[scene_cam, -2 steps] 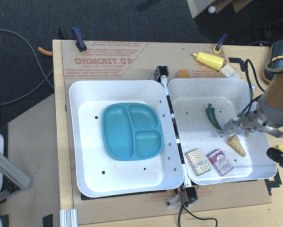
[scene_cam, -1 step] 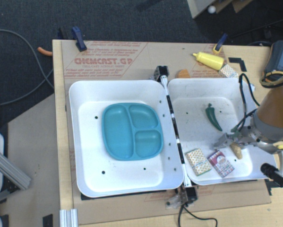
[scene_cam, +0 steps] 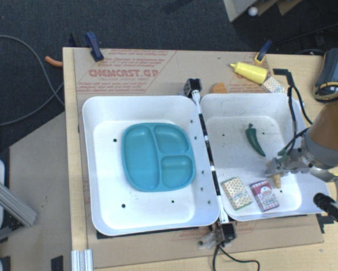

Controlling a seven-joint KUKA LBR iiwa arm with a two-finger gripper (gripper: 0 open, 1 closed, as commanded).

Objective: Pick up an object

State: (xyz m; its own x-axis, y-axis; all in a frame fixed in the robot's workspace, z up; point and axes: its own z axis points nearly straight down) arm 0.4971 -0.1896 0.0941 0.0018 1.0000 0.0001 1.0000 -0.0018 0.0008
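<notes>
Bins, two, shallow and white, side by side on a brown bench (scene_cam: 157,66) printed with red lettering.

Left white bin (scene_cam: 101,157): one teal plastic plate with three compartments (scene_cam: 157,156), lying flat near the middle.

Right white bin (scene_cam: 233,117): three loose things.
- Dark green chilli pepper, curved (scene_cam: 254,140), near the centre, stem end toward the far wall.
- Small tan patterned packet, rectangular (scene_cam: 237,192), flat by the near wall, close to the divide between the bins.
- Small red and pink packet, rectangular (scene_cam: 264,195), flat just right of the tan one, the two apart by a narrow gap.

Grey arm in from the right, orange band above the wrist, two-finger gripper (scene_cam: 277,171) low over the right side of the right bin. Placed right of the pepper and just beyond the red and pink packet, near both. Whether clenched or released: cannot tell, tip too small and dark against the cables. Nothing visibly carried.

On the bench beyond the right bin: a yellow plastic squeeze bottle (scene_cam: 249,70) lying on its side, and a small orange lump (scene_cam: 218,88) right by the bin's far rim. Blue clamps (scene_cam: 93,45) at the bench's far edge.
</notes>
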